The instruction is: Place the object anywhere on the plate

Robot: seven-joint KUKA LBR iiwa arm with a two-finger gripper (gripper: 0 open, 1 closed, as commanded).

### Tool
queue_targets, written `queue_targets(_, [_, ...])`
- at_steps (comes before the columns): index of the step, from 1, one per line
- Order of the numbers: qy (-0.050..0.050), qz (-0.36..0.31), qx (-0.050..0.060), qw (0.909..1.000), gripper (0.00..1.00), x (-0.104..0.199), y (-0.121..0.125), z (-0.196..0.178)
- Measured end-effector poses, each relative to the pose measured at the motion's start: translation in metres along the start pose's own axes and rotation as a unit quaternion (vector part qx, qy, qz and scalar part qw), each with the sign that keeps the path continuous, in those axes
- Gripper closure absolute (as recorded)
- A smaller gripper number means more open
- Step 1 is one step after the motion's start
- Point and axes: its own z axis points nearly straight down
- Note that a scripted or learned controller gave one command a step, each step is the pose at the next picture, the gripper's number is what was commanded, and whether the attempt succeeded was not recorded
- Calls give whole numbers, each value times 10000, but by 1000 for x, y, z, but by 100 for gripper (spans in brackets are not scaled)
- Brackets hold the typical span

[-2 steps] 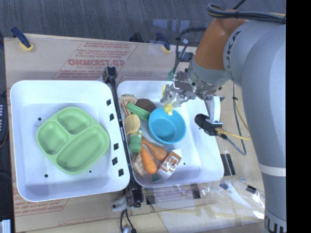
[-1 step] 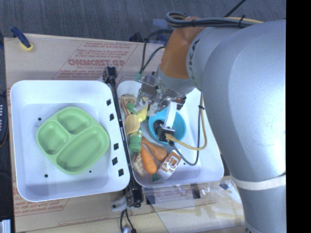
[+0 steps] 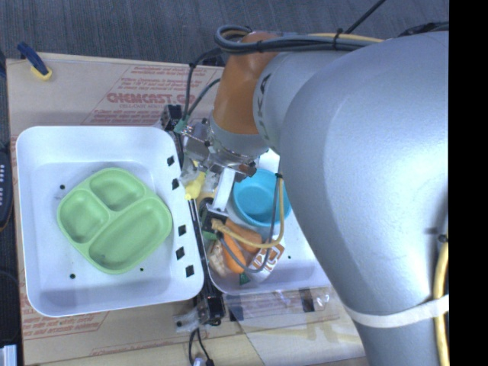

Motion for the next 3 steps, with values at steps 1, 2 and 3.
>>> queue_targets(1, [2,658,-32,9978,100,64,-55,-20])
queue_targets(2, [4,-573,-47,9983,100,77,-61,-30])
queue_targets(3, [-6,-1644,-17,9864,100,80,-72,-18])
